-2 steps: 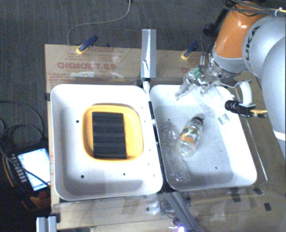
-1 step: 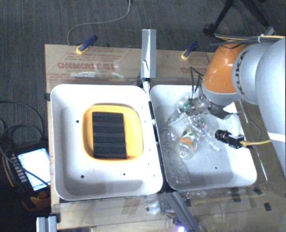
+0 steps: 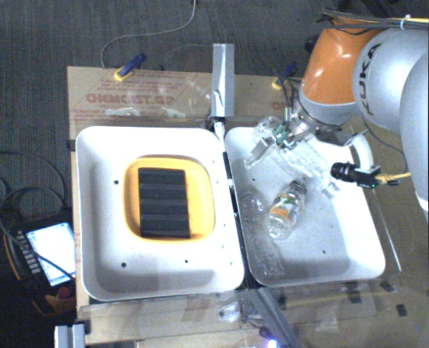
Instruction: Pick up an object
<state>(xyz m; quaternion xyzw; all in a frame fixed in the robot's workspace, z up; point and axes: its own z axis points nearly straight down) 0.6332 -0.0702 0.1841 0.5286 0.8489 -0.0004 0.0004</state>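
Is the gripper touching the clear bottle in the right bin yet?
Apart. The camera view shows the gripper near the bin's upper left corner, with bare bin floor between it and the bottle.

We see a smooth grey arm (image 3: 403, 78), a rounded orange band (image 3: 330, 67), dark lettering on grey shell, a black cable with yellow tip near wrist.

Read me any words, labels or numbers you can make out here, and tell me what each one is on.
"CHEMCAST" then blurred letters, maybe "GP": red print on the brown board behind the bins.
Bottle label in the right bin: too small to read.
Arm lettering: partly cut off, unreadable.
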